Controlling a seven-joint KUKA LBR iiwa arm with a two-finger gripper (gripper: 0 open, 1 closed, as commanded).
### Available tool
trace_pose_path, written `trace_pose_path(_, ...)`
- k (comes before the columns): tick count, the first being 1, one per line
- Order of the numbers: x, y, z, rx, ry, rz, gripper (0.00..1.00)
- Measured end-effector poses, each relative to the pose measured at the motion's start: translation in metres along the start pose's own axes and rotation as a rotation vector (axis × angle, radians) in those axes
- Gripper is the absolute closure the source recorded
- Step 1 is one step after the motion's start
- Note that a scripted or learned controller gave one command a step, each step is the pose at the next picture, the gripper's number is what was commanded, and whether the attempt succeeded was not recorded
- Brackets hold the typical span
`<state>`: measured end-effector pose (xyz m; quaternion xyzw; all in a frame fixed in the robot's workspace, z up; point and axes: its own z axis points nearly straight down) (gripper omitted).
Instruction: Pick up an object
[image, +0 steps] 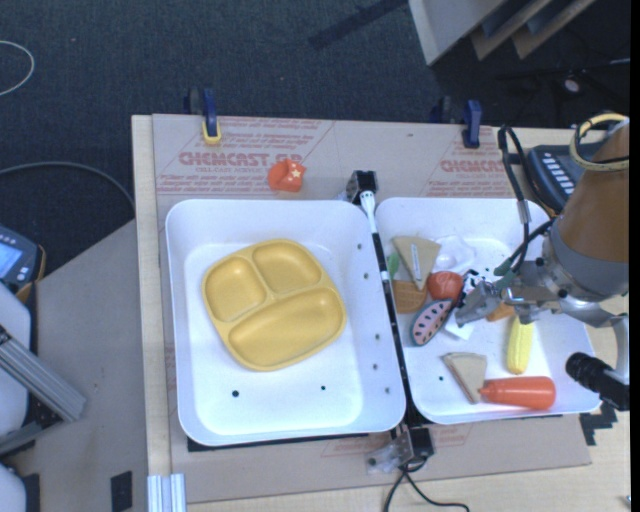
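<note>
While the gripper (478, 300) hangs low in the right bin (450, 405) beside a toy tomato (444, 285) and watermelon slice (432, 323), I cannot tell how its jaws stand, and nothing looks lifted, so the pick seems undone.

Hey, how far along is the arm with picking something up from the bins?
Done: the gripper has reached into the right bin, low among the toy food beside the tomato. In hand: nothing visibly held; its fingers are hard to read. Left: grasp and lift an item. The corn, carrot and watermelon slice lie in the bin.
</note>
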<state>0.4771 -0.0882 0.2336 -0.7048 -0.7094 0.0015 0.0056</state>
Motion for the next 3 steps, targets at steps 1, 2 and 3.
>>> trace_pose_path(1,-0.004,0.003,-0.010,-0.007,-0.005,0.005,1.00)
trace_pose_path(2,0.090,0.004,-0.049,-0.013,-0.003,-0.005,1.00)
trace_pose_path(3,0.069,0.036,-0.013,-0.005,-0.007,0.008,1.00)
